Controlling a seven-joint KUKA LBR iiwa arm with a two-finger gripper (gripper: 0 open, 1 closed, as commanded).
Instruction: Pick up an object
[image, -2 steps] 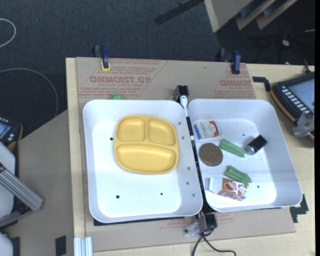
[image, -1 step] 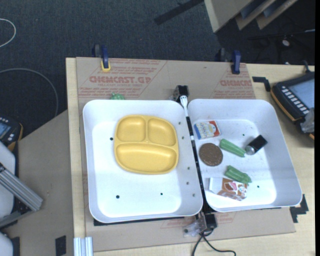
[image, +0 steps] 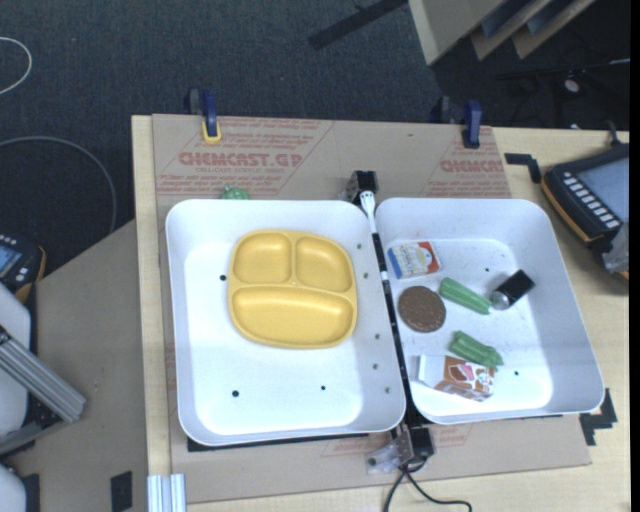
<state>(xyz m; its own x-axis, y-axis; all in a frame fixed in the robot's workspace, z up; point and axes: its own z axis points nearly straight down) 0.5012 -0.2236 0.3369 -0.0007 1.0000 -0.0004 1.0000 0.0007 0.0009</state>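
Note:
The right bin (image: 560, 300) holds several small objects. A blue and white packet (image: 412, 259) lies at its upper left. Below it sits a brown round disc (image: 422, 309). A green bean-shaped piece (image: 465, 296) lies beside a small black block (image: 512, 288). Lower down there is another green piece (image: 474, 349) and a brown and white packet (image: 458, 376). A yellow divided plate (image: 293, 289) rests in the left bin (image: 200, 360).
Both bins sit on a brown board (image: 300, 150) held by blue clamps (image: 208, 112) at the back. A black and orange handset (image: 597, 192) lies at the far right. A metal rail (image: 40, 378) crosses the lower left corner.

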